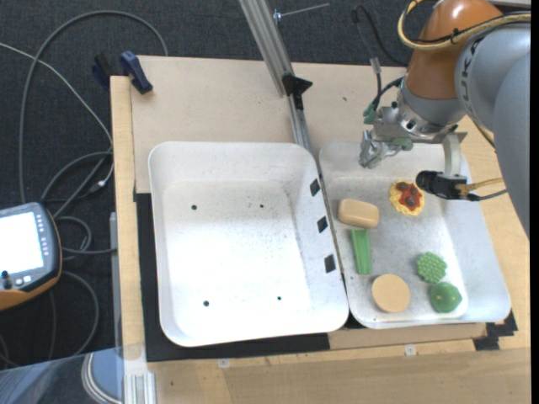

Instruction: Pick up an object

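Gripper (371, 156) sits over the far-left corner of the right bin (484, 259), fingers pointing down, nothing between them. Can't tell how wide they stand from this angle.

Nothing picked yet. All candidates lie in the right bin: tan block (360, 213) near its left wall, green stick (362, 252) just below it, tan disc (391, 294) near the front edge, yellow-red piece (408, 198) toward the right wall, two green pieces (438, 282) at the front-right corner. Left bin (168, 183) holds no objects.

Judgement: approach stage only. Nearest target is the tan block. Descend, close and lift all remain.
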Action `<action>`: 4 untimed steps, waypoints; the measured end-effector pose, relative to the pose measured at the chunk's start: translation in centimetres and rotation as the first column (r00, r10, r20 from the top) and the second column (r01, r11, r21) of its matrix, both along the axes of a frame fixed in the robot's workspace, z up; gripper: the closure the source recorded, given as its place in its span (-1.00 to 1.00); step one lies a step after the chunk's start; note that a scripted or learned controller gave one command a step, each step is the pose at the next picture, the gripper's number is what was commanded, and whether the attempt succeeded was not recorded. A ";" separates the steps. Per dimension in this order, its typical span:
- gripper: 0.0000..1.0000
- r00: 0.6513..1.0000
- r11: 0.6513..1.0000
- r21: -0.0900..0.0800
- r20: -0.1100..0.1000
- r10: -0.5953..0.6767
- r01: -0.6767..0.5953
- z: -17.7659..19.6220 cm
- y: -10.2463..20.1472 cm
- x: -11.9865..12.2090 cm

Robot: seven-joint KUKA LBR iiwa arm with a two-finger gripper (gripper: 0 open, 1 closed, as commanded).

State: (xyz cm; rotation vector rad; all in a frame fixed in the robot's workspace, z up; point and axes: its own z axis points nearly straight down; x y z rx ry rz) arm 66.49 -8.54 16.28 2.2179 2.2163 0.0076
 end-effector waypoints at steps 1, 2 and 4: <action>1.00 1.000 1.000 0.000 0.001 0.002 -0.002 6.5 0.0 -0.3; 1.00 1.000 1.000 0.000 -0.002 0.002 -0.002 9.7 0.0 -0.1; 1.00 1.000 1.000 0.003 -0.005 0.008 -0.008 10.3 10.7 0.1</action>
